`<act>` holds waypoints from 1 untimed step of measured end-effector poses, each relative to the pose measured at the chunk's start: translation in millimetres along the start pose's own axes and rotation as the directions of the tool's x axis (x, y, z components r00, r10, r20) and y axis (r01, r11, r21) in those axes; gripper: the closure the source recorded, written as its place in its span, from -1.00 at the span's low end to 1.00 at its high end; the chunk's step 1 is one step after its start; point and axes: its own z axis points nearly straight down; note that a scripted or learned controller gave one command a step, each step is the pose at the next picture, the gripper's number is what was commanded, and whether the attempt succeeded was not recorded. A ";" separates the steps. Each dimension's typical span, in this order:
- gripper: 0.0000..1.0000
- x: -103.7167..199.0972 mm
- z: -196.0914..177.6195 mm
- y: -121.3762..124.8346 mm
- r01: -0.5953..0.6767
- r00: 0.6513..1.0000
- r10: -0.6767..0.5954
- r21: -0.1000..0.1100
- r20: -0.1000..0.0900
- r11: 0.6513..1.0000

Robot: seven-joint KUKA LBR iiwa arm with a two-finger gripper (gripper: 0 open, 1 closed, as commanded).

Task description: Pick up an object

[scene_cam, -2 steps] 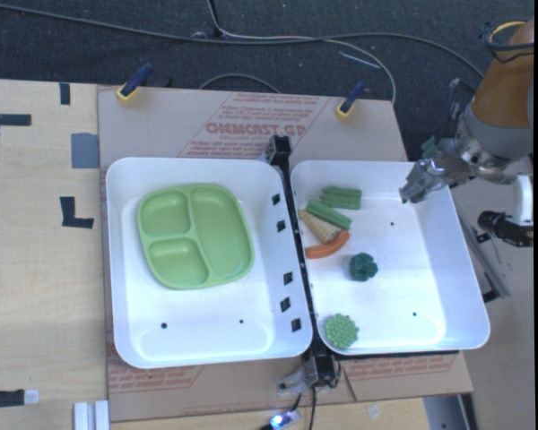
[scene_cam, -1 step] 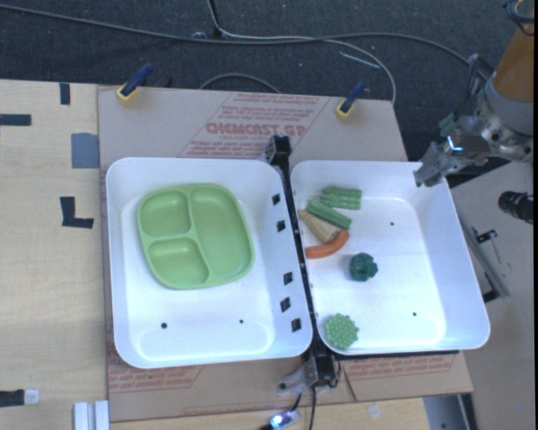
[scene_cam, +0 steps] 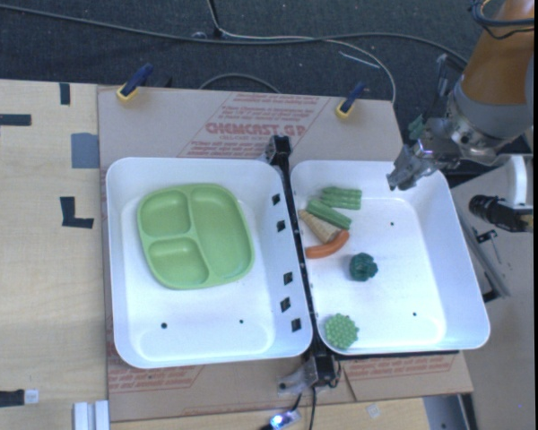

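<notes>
The right white bin holds several small toy foods. Two green bean bundles lie at its far left, with a tan wedge and an orange carrot just below them. A dark green broccoli piece sits near the bin's middle. A light green bumpy ball rests at the near left corner. My gripper hangs over the bin's far right rim, above and right of all the foods, with nothing seen between its fingers.
The left white bin bears a green divided plate. A black divider with clips runs between the bins. Yellow and blue clamps hold the cardboard at the back. Cables cross the dark floor behind.
</notes>
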 end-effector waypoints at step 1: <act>1.00 45.5 17.2 -4.6 -0.001 1.000 0.001 0.002 0.000 1.000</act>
